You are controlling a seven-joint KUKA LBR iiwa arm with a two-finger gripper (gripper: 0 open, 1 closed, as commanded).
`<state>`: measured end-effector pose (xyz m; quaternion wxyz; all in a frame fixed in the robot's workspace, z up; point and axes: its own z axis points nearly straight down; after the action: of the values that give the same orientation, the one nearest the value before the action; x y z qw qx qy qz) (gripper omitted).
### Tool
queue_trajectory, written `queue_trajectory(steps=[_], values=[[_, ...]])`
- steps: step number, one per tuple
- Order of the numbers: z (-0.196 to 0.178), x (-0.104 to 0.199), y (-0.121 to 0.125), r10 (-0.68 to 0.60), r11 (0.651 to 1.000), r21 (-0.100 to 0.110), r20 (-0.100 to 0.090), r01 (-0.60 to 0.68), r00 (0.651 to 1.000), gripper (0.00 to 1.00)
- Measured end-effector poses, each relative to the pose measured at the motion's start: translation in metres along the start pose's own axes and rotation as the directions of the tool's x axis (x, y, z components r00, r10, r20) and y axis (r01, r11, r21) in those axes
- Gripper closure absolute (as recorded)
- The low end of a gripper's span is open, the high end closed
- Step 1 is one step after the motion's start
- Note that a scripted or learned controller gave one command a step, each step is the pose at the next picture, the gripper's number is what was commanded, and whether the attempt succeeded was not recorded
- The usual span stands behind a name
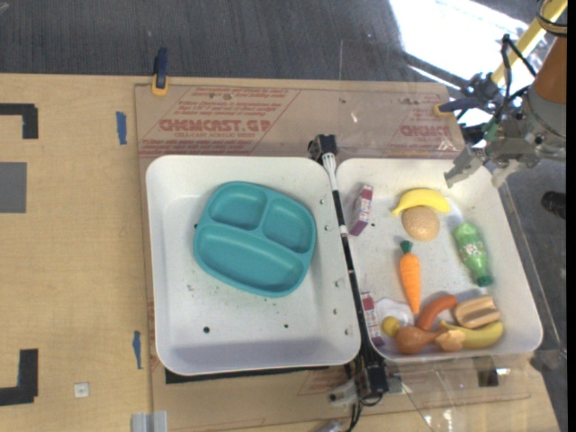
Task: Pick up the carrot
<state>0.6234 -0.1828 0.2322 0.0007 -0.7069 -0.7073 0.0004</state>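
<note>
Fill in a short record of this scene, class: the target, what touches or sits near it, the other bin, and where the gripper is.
target: carrot, lying in the right bin, green top pointing away from the camera
near it: round bun just above, sausage by its tip
other bin: left bin holds a teal divided plate
gripper: gripper over the right bin's far corner, apart from the carrot

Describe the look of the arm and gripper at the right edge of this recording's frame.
The arm shows an orange-brown section with a pale yellowish part above it near the top corner. Black cables loop along it toward the wrist. The gripper is grey metal with dark fittings and thin light-grey fingers; no markings are legible.
</note>
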Motion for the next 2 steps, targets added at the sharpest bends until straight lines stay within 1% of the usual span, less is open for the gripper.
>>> queue_trajectory(steps=[1, 2], values=[[0.135, 0.051, -0.033, -0.123, 0.992, -0.009, 0.004, 0.123, 0.992, 0.00], [0.143, 0.082, -0.091, -0.205, 0.979, -0.013, 0.007, 0.205, 0.979, 0.00]])
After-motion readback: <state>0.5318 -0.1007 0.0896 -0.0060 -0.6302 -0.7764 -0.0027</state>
